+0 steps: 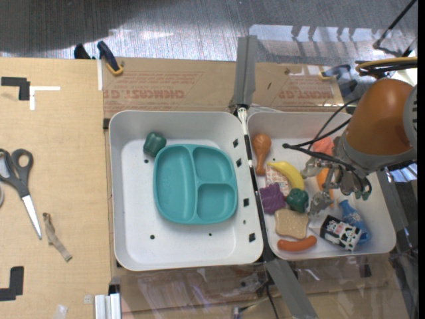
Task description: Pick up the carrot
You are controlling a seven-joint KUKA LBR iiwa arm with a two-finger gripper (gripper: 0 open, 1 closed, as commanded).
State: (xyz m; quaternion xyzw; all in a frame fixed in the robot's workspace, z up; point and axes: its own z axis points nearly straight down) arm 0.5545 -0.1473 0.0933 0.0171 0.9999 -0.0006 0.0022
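Right bin (382, 241) | gripper (325, 188) is lowered over carrot (323, 176); finger state cannot be told | mirrored print seen on cardboard (166, 93), unreadable

The arm (382, 121) enters from the right edge of the view, its broad orange band uppermost and rounded, hiding much of the wrist beneath. Below the band a grey collar narrows toward the wrist, and black cables loop out from it to the left and upward. The gripper (330, 190) hangs down and to the left of the orange band, pointing toward the counter at a slight slant. Its metal fingers (319, 201) reach down from the grey wrist body, with small brackets and fittings just above and to the right of them. Whether the fingers are parted or closed cannot be made out.
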